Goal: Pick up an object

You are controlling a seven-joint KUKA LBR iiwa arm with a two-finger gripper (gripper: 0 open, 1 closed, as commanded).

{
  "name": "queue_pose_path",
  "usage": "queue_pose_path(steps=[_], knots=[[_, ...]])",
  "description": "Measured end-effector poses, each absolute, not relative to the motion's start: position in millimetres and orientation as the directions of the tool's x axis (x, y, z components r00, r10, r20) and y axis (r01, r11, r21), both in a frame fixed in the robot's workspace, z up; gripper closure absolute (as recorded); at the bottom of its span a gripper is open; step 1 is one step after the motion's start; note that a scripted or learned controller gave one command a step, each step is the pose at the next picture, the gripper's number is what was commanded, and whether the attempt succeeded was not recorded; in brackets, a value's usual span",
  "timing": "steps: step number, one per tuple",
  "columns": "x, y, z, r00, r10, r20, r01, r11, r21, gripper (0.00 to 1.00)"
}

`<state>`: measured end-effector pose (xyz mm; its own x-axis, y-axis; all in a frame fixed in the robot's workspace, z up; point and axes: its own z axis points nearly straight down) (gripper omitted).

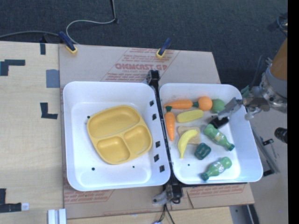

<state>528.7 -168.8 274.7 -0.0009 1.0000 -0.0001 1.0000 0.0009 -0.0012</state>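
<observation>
Bins [77, 139] rest on cardboard [135, 66]; dark carpet [187, 13] beyond.

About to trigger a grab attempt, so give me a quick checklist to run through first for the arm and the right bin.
1. The gripper over the right bin: ok, above its upper right part.
2. The gripper free of any load: cannot tell.
3. A target nearby: ok, a green bottle lies on its side just below the gripper in the view.
4. Space around that bottle: not ok, a dark green pepper lies close by its left end.
5. The yellow plate out of the way: ok, it sits in the left bin.
</observation>
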Motion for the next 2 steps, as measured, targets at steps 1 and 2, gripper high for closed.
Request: queue_pose_path(steps=[1,2], knots=[[601.4,-166.2,151.7,-0.002,1.000,0.001,1.000,0.002,-0.005,0.00],[658.3,-158.7,91.0,-0.002,1.000,-0.003,1.000,0.002,-0.015,0.00]])
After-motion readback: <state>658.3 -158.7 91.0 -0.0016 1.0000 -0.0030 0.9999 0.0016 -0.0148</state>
